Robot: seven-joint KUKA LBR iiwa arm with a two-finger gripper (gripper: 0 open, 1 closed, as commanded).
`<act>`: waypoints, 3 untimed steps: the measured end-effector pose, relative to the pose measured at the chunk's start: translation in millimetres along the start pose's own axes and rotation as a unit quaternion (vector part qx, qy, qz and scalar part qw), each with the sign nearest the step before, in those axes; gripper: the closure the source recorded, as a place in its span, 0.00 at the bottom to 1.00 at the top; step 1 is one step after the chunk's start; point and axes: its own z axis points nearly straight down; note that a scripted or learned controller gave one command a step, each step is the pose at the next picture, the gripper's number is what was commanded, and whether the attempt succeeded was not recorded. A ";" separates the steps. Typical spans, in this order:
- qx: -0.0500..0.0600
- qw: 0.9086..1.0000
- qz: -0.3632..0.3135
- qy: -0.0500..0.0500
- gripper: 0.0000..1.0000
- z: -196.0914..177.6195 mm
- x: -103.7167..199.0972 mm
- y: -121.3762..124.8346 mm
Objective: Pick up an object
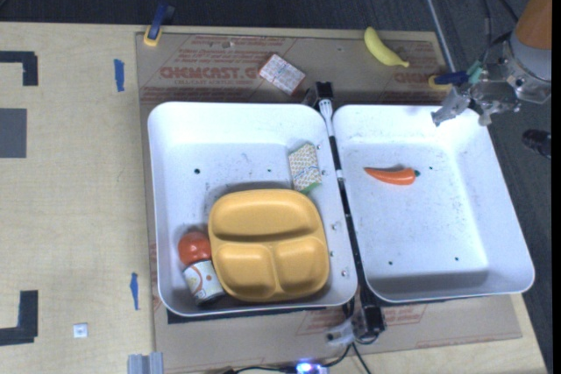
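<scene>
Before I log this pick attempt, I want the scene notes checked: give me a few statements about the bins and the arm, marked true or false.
1. The orange carrot lies in the right bin. True.
2. The yellow divided tray sits in the right bin. False: it is in the left bin.
3. The gripper holds the carrot. False: it hangs by the right bin's far right corner, apart from the carrot.
4. A banana lies outside both bins, on the board behind them. True.
5. A small can sits left of the yellow tray in the left bin. True.
</scene>
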 end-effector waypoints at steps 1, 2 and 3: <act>-0.002 1.000 -0.001 -0.001 0.00 105.4 39.5 7.7; 0.000 1.000 0.000 0.000 0.00 105.9 85.0 -54.1; -0.002 1.000 0.001 -0.001 1.00 95.3 84.5 -53.0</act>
